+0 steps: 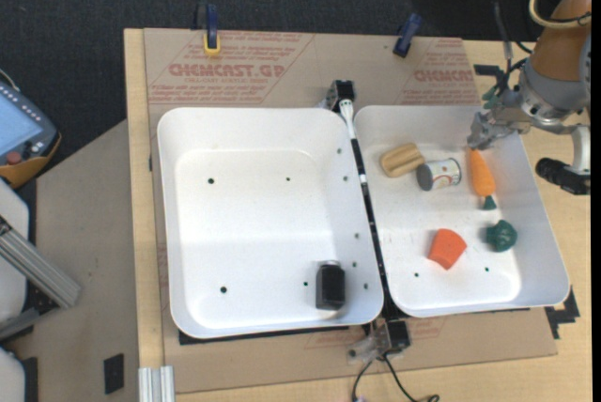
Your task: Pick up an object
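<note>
The end effector [481,133] is seen poised just above the long orange carrot-shaped toy [482,174] in the right white bin [535,283]; its opening cannot be told. A straight descent is advised, with the carrot's narrow width straddled.

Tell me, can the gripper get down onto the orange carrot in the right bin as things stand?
Probably yes. The gripper sits just above the upper end of the carrot, with nothing lying between them. The small can rests close on the carrot's left, leaving a narrow gap, so a finger could nudge it.
</note>
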Robot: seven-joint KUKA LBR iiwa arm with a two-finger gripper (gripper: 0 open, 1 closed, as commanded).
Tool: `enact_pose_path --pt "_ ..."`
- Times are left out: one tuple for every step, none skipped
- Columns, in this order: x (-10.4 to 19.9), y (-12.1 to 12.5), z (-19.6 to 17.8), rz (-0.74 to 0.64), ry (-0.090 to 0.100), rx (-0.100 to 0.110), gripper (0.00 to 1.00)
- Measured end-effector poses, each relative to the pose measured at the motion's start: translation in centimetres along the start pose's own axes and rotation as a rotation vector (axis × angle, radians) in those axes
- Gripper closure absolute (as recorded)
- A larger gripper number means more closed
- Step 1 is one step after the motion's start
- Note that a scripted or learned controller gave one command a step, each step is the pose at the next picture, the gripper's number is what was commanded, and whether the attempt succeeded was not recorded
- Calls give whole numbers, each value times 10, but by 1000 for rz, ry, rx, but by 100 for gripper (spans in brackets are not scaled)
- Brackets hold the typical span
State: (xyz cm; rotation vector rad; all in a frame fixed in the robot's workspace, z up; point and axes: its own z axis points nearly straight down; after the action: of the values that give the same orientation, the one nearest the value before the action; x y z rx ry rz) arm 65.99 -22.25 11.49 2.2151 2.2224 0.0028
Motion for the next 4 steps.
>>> enact_pose_path --pt "-4 -177 -86 12 2 9 100" --pt "57 -151 -132 -4 0 -4 100" --pt "115 -126 -161 -3 1 -1 100" --pt "166 -182 -151 1 4 9 100"
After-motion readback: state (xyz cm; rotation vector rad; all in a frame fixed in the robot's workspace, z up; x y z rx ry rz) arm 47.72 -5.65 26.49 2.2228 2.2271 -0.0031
